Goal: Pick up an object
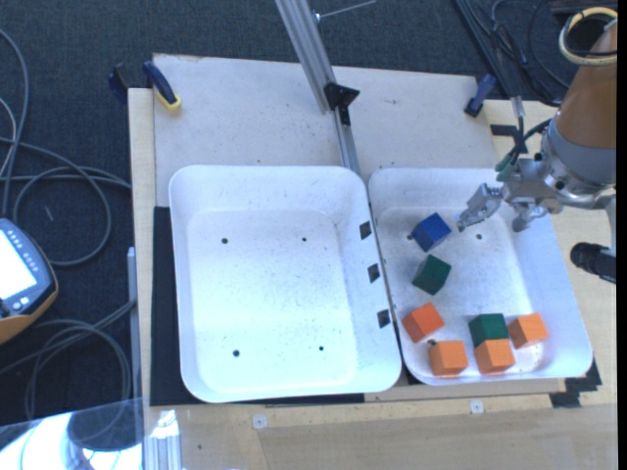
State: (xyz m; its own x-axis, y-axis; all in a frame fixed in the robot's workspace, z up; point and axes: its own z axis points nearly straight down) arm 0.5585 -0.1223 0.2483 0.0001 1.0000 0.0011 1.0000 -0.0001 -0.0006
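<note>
Pale wooden bench, two shallow white bins side by side, left bin, right bin

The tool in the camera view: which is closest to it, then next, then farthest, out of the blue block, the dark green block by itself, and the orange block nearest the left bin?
From the tool:
1. Blue block, just to its left in the right bin.
2. Dark green block, below the blue one, mid-bin.
3. Orange block, lower still, near the bin's left wall.
</note>
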